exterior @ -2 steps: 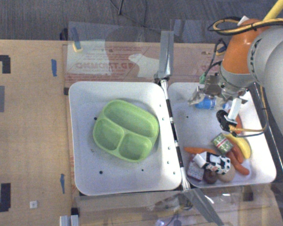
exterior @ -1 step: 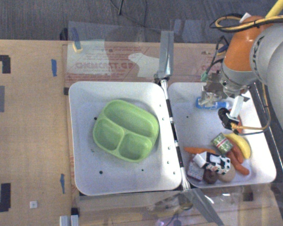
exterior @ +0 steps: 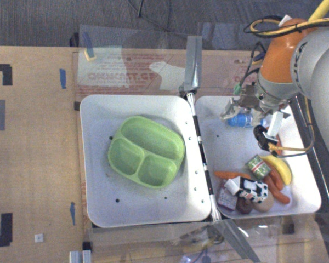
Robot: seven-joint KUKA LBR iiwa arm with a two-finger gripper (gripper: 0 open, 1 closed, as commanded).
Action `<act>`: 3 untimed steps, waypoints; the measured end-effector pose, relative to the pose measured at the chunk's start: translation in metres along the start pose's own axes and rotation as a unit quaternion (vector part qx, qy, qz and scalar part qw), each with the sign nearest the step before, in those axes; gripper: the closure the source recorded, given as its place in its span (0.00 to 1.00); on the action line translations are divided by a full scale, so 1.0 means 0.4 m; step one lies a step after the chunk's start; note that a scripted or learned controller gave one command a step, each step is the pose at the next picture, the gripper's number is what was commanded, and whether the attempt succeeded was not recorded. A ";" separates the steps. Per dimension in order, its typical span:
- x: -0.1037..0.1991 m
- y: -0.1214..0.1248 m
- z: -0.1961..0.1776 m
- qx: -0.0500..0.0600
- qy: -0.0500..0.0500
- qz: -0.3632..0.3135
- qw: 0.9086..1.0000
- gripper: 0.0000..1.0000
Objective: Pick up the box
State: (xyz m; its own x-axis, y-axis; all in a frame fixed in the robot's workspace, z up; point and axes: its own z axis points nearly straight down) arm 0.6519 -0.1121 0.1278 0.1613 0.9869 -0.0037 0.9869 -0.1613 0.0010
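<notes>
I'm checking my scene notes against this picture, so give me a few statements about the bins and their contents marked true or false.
1. The green divided plastic tray lies in the left white bin. True.
2. The yellow banana lies in the left bin. False: it lies in the right white bin.
3. The gripper is above the right bin. True.
4. The small green box sits on the green tray. False: it lies beside the banana.
</notes>
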 end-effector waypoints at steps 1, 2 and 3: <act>-0.040 0.059 0.066 -0.010 0.001 -0.045 0.999 0.00; 0.023 -0.107 0.104 0.001 0.003 0.078 0.997 0.00; 0.019 -0.104 0.077 -0.001 0.004 0.080 0.997 1.00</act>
State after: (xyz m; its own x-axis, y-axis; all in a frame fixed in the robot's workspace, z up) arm 0.6122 -0.0979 0.0969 0.3165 0.9486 0.0042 0.9486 -0.3165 0.0033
